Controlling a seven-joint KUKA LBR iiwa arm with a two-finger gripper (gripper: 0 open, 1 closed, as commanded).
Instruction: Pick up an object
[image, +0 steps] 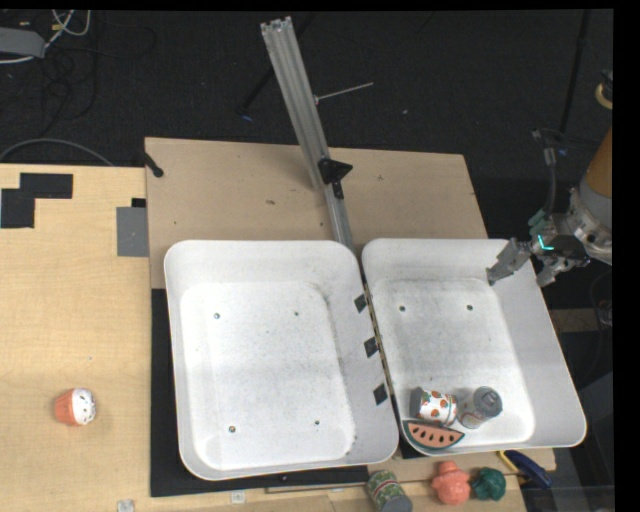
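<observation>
Three small objects lie in the front part of the right bin (520, 350). They are a white toy with red spots (436, 406), a grey cylinder (484, 404) and a watermelon slice (434, 436) resting against the front rim. My gripper (526, 267) hangs over the bin's far right corner, well away from them. It is open, with nothing between its fingers.
The left bin (260, 360) sits beside the right one. In front of the bins lie a small can (385, 490), a red toy (451, 482), a green toy (489, 484) and a blue-and-yellow item (520, 464). An orange-and-white ball (75, 407) rests on the wooden bench at left. A metal rail (305, 110) slants behind the bins.
</observation>
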